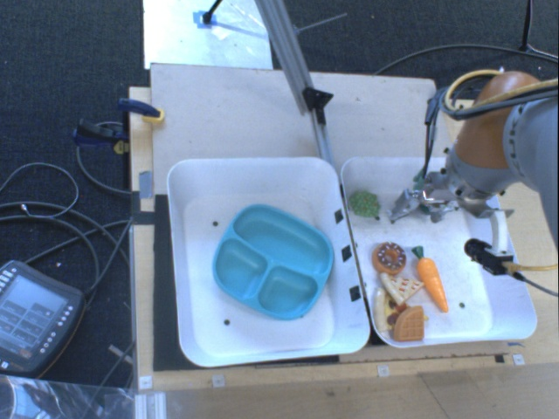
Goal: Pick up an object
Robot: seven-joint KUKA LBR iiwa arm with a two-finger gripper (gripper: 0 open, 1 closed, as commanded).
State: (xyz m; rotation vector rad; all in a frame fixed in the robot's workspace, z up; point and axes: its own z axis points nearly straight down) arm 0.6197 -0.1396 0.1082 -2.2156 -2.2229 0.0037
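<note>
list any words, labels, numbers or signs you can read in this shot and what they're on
None can be read.
The handheld control pad on the floor at lower left has a screen and keys, but its markings are too small and blurred to read.
The blue divided plate, the white bins, the toy foods such as the carrot, and the arm carry no visible text.

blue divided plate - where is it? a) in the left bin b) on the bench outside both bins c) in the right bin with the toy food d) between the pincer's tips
a: the blue divided plate lies flat in the left bin, while the carrot and the other toy food sit in the right bin near the pincer.
</note>
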